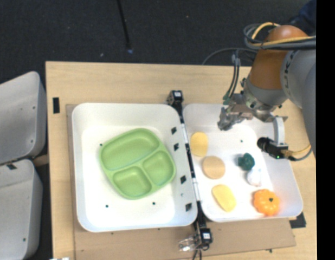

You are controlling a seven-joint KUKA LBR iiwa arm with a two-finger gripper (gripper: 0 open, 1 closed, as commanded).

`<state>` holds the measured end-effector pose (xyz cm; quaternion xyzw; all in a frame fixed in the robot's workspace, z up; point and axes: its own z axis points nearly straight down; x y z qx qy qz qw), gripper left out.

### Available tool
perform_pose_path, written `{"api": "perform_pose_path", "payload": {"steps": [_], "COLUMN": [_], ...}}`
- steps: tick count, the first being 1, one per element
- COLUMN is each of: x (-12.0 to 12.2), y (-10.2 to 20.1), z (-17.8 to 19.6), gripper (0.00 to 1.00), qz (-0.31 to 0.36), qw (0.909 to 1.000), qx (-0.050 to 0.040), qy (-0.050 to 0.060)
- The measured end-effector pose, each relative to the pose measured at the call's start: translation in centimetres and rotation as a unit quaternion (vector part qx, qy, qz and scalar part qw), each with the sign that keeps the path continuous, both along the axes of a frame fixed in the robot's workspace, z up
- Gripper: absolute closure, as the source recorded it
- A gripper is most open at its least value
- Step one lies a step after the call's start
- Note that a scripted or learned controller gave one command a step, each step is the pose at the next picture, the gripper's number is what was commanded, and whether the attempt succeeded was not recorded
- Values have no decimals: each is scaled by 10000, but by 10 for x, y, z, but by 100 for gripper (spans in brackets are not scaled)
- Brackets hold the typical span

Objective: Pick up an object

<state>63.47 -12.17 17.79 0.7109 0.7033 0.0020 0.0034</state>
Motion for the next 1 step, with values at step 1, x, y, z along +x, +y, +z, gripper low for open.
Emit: {"api": "perform_pose_path", "payload": {"steps": [1], "x": [0], "y": [-2], "z": [66], "gripper": [100], "qz": [33], "qw": [10000], "qx": [-2], "qy": [-6]}}
